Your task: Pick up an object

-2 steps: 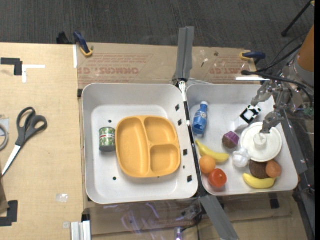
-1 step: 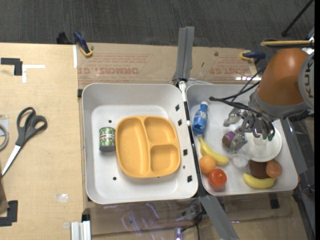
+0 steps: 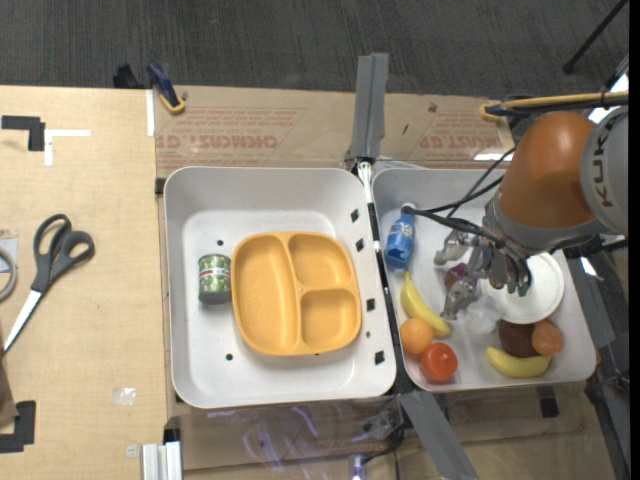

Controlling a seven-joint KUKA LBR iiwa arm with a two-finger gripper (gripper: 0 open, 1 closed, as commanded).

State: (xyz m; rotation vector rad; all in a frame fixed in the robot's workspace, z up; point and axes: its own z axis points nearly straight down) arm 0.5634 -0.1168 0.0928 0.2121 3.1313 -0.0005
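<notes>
Arm: grey KUKA, orange band above the wrist, reaching in from the right over the right bin.
Jaws: the gripper hangs low in the middle of the right bin; from this angle I cannot tell whether they are apart or together. Nothing is seen between them.
Right bin contents: blue bottle at the left wall; banana just below it; orange and tomato touching each other near the front left corner; a second banana along the front edge, with a brown fruit and a small orange fruit just behind it; white plate by the right wall, partly under the wrist.
Left bin: yellow divided tray in the middle, small can just beside its left edge.
Counter: scissors lie well left of the bins.
Progress: nothing lifted yet, as I judge it. The jaws sit nearest the first banana, apart from it. Grasp and lift are both left.
Writing: "KU" reads on the arm at the right; printing on the cardboard behind the bins is upside down and I cannot make it out; the can label is too small to read.
</notes>
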